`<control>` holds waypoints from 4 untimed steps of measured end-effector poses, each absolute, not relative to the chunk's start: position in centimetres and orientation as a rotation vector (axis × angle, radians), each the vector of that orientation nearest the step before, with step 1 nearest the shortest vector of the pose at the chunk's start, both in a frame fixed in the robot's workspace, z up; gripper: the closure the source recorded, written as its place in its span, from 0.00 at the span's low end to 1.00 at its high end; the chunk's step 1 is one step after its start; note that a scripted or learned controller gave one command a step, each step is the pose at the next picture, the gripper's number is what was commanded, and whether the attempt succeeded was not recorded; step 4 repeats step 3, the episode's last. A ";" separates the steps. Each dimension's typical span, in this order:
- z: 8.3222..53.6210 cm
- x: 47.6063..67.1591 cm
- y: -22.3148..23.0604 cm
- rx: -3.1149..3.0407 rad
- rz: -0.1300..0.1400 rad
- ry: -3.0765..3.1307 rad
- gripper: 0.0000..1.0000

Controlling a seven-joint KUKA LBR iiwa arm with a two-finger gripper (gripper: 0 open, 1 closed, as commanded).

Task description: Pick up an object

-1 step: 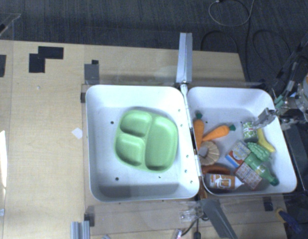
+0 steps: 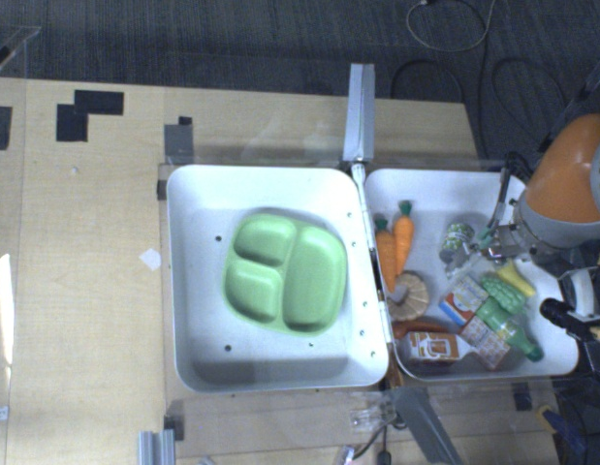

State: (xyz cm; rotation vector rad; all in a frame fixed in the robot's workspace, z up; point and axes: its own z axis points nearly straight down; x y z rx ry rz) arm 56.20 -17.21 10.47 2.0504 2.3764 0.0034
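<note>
1. Two white bins sit side by side on the surface (image 2: 77, 289): the left bin (image 2: 188, 289) and the right bin (image 2: 426, 187).
2. Nearest, along the right bin's front edge, one brown packet (image 2: 433, 344) lies flat, long axis left to right.
3. Just right of it, one green bottle (image 2: 503, 320) lies tilted, long axis running from upper left to lower right, touching a clear wrapped pack (image 2: 482, 339).
4. One round tan item (image 2: 410, 293) sits mid-bin by the divider.
5. The left bin holds one green tray (image 2: 285, 271) with three compartments.
6. Farther back, two carrots (image 2: 401, 240) lie near upright, green tops pointing away.
7. The tool (image 2: 495, 245) hangs over the right bin beside one crumpled clear wrapper (image 2: 457, 238); whether it is clenched or released, I cannot tell.
</note>
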 end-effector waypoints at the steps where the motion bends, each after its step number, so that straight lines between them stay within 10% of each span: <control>1: 11.7 56.5 -17.2 2.044 0.010 2.372 1.00; 2: 24.5 60.8 -12.2 2.168 0.008 2.264 1.00; 4: 25.7 61.0 -12.1 2.157 0.011 2.269 1.00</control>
